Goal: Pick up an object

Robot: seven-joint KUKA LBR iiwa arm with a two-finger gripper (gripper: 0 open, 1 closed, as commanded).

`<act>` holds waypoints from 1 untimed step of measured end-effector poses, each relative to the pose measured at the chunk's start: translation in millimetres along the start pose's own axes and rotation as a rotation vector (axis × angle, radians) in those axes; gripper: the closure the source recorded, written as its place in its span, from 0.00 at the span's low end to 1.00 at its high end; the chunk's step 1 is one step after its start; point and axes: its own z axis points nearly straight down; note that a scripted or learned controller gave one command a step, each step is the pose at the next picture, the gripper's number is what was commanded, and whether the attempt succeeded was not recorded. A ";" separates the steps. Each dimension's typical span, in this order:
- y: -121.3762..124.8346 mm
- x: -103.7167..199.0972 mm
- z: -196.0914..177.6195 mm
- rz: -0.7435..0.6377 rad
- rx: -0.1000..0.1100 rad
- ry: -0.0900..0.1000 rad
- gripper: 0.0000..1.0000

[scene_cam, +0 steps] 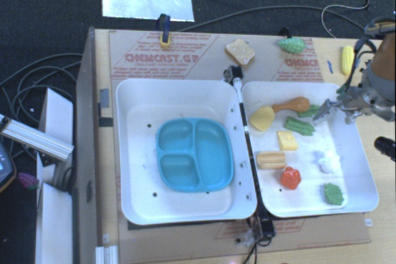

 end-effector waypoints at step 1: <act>37.3 78.3 44.1 -0.002 0.000 0.002 0.00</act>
